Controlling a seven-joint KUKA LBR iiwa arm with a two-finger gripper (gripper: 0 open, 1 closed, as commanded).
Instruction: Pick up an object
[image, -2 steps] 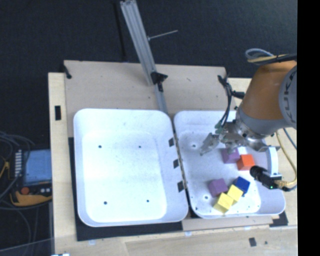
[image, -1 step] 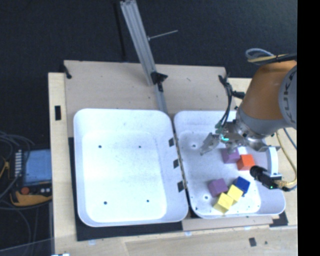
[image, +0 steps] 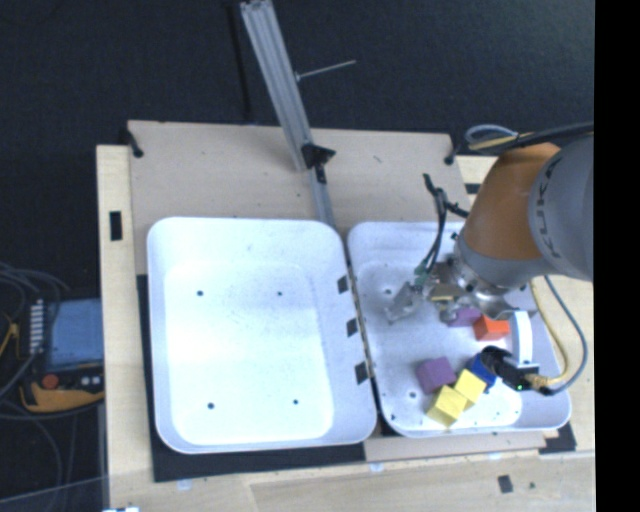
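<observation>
My gripper (image: 413, 296) hangs low over the middle of the right bin (image: 390, 250), under the grey and orange wrist. Several small blocks lie in the bin's near right part. A purple block (image: 434, 374) sits just below the gripper, apart from it. Two yellow blocks (image: 455, 397) lie beside it toward the front edge, with a blue block (image: 481, 371) touching them. An orange block (image: 492, 326) and a small purple piece (image: 465, 316) rest to the gripper's right, partly hidden by the wrist. Nothing shows in the gripper's grasp.
The left bin (image: 250, 330) lies beside the right one, with clips along the shared rim. A slanted metal pole (image: 285, 90) rises behind the bins. Cables trail from the wrist over the right bin's right edge. A blue device (image: 75, 335) sits off the bench's left.
</observation>
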